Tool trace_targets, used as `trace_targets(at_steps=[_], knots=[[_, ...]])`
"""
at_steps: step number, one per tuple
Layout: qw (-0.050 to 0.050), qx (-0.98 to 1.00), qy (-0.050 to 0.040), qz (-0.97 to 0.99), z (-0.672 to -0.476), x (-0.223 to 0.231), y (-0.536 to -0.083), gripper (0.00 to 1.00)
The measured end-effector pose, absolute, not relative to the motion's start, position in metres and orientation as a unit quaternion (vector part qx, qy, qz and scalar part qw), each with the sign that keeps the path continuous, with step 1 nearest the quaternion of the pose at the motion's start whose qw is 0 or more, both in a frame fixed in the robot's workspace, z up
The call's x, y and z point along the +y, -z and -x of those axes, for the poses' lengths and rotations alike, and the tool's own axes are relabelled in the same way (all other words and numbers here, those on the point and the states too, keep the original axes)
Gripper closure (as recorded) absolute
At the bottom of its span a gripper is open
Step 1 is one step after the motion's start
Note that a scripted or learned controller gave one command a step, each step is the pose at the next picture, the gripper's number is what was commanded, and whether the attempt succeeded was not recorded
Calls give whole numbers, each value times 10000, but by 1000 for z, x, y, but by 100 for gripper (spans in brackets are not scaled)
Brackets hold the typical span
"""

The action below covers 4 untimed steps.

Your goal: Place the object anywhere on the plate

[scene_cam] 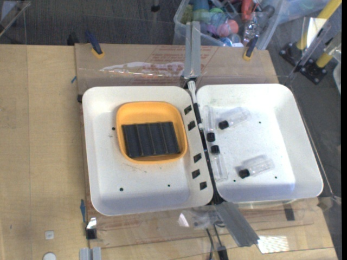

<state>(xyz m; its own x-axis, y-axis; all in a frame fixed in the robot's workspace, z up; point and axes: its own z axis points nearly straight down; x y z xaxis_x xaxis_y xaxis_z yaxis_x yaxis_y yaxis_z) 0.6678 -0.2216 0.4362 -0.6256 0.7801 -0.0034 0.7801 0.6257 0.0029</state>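
Seemingly done: black ribbed rectangular block (150,139) lies flat on the orange plastic plate (126,114), left white bin (103,177); grip state I cannot tell, so I'd route any move high, nudging nothing.

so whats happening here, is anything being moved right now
Nothing is being handled at this moment. A dark ribbed block already lies on the orange plate in the left bin. The right bin holds a few small clear vials with black caps, one near.
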Motion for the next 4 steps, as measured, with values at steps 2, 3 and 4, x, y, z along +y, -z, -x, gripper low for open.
trace_targets(at_steps=[2, 3, 4], knots=[[16, 9677, -5, -2522, -661, -221, -437, 100], [21, 9943, -5, -1064, -659, -222, -437, 100], [27, 9972, -5, 744, -653, -222, -437, 100]])
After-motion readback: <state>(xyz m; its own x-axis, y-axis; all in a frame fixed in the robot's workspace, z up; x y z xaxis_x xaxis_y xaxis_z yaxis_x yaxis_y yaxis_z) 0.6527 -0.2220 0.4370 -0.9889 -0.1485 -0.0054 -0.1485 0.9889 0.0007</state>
